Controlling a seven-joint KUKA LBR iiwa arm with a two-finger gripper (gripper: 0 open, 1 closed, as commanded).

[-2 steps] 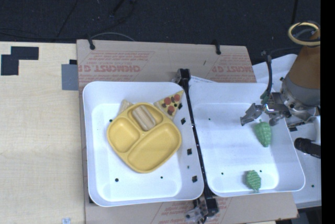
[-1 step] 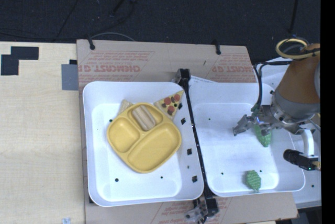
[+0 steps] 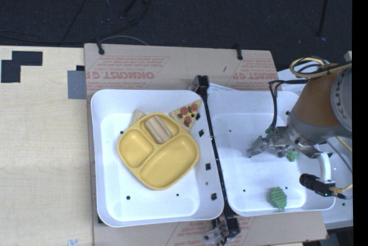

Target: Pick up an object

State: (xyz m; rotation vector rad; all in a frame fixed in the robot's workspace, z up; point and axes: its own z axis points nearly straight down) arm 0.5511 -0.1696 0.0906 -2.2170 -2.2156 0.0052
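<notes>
A small green knobbly object (image 3: pixel 278 198) is seen near the right white bin's (image 3: pixel 241 118) front edge. The gripper (image 3: pixel 257 148) is lowered mid-bin; its state cannot be told. A yellow compartmented plastic tray (image 3: pixel 158 153) lies in the left white bin (image 3: pixel 109 181), a toy pizza slice (image 3: pixel 188 113) beside it.

A light wooden bench (image 3: pixel 40 147) bears a flat brown cardboard sheet (image 3: pixel 172 66), with two shallow white plastic bins (image 3: pixel 109 204) on it.
</notes>
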